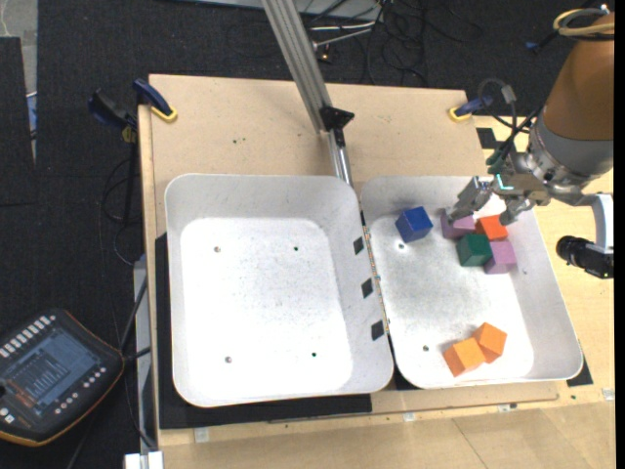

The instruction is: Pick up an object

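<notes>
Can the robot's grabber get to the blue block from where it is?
Probably yes. The blue block sits apart from the other blocks in the right bin, with open floor around it, and the gripper hovers close by to its right.

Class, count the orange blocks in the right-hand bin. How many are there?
3. Two orange blocks touch near the right bin's front edge; a third sits by the gripper in the back cluster. Others may be hidden.

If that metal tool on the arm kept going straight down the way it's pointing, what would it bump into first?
Probably the cluster of blocks beneath it: the tool hangs over the purple block and the small orange block. Which one it meets first is unclear, since one slanted view hides depth.
</notes>
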Tool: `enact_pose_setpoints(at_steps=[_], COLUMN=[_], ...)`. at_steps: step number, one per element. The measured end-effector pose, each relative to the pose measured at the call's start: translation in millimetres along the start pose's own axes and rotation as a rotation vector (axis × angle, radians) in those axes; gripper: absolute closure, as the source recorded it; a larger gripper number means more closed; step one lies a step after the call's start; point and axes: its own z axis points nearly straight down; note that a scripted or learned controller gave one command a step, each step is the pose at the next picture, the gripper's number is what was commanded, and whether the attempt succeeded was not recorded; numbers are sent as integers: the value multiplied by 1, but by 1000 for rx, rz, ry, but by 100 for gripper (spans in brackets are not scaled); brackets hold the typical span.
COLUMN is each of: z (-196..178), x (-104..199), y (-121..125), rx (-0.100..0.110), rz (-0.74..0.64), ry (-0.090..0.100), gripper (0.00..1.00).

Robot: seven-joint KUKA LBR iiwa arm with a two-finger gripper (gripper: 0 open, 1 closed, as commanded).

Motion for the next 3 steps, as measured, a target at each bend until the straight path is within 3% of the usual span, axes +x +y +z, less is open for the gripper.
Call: enact_pose_setpoints(at_steps=[1, 3], z=[-2, 109], x=[0, -15], y=[1, -13], rx=[-4, 2], rz=[1, 3], ry=[-1, 0], gripper=[0, 0])
